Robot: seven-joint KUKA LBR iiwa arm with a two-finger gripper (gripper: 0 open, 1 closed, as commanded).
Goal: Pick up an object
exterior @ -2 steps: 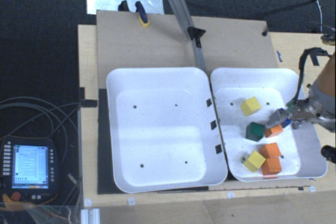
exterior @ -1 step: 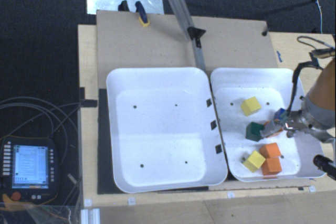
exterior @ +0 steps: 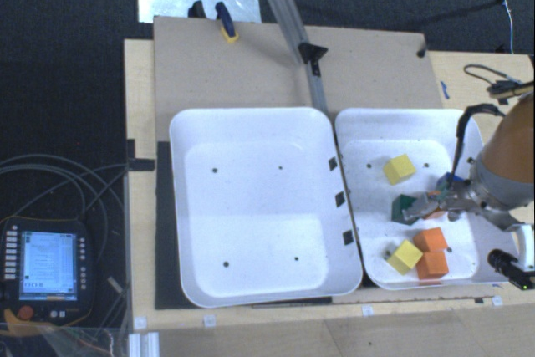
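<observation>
Reaching in from the right, the arm [exterior: 506, 167] hangs low over the right-hand bin [exterior: 359, 180], its orange band just above the wrist. The pincer [exterior: 420, 213] sits down near the bin floor, pointing left, right at a dark green block [exterior: 404, 206]. Its tip touches or overlaps that block, but from where I stand I cannot tell whether the pincer is open or closed, or whether the green block is actually caught in it.

Four more blocks lie in the same bin. A yellow cube [exterior: 399, 169] rests toward the back, apart from the others. Near the front edge a second yellow cube [exterior: 405, 257] sits just beside two orange cubes [exterior: 431, 252], which touch each other, one slightly behind the other.

The left-hand bin [exterior: 192, 205] stands right against its neighbour, the two joined along the middle by small dark clips. Both rest on the pale wooden surface [exterior: 251, 63]. A grey metal pole [exterior: 284, 0] slants up from behind the bins. Off to the left, on the dark floor, a handheld control pad [exterior: 46, 267] with a lit screen lies among loose cables.
</observation>
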